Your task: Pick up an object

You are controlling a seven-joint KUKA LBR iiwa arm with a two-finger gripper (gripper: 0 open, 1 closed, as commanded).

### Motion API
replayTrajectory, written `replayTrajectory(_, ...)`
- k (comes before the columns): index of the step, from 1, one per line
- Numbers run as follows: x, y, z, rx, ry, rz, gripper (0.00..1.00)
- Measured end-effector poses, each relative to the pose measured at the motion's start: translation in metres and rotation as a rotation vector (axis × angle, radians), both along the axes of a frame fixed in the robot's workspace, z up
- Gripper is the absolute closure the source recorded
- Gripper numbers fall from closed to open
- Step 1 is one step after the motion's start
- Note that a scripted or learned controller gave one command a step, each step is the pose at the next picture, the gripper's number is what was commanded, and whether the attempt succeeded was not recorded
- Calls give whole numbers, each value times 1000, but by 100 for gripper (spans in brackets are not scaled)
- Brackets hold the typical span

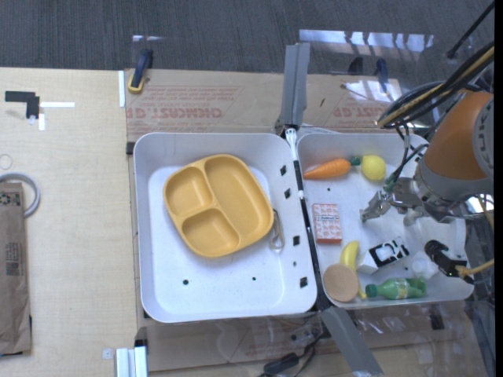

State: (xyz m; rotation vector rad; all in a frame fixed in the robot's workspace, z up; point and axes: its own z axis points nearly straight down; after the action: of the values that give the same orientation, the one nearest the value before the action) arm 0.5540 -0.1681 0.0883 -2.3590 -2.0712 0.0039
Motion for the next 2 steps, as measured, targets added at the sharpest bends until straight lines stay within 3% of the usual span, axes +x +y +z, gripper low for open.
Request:
replayTrajectory(1,45,12,99,-3,3,-256,0)
replayTrajectory(2,95,17,74,-3,4,-287,0)
